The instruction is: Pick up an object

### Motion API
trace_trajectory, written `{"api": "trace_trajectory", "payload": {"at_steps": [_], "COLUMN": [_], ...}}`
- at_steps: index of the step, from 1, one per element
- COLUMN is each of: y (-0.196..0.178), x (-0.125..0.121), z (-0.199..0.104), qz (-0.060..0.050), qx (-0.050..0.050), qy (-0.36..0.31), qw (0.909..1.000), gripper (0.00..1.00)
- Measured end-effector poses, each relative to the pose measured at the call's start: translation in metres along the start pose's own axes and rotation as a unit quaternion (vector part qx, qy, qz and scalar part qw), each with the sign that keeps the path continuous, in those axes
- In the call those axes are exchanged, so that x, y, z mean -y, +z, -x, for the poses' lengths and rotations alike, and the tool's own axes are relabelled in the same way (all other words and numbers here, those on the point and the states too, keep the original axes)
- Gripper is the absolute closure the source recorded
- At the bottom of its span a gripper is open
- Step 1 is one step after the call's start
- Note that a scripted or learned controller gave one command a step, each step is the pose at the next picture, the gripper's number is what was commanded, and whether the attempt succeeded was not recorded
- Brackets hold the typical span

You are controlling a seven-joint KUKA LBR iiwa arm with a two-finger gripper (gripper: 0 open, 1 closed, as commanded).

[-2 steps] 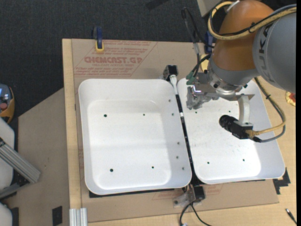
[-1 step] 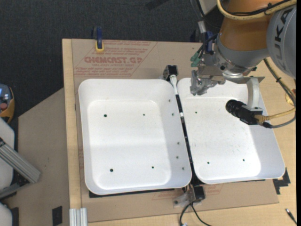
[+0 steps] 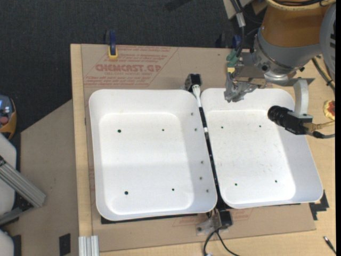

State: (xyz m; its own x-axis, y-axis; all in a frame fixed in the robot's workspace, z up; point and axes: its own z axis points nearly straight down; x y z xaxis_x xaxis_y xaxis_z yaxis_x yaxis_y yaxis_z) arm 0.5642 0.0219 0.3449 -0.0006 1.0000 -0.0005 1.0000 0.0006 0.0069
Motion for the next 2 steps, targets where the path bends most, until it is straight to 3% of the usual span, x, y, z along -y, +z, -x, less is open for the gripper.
{"api": "trace_trajectory", "payload": {"at_steps": [2], "y": [-0.076], "x": [0.085], "z": [0.024], "qz": [0.0], "qx": [0.0], "qy": [0.0], "qw": [1.0], "gripper": [1.0]}}
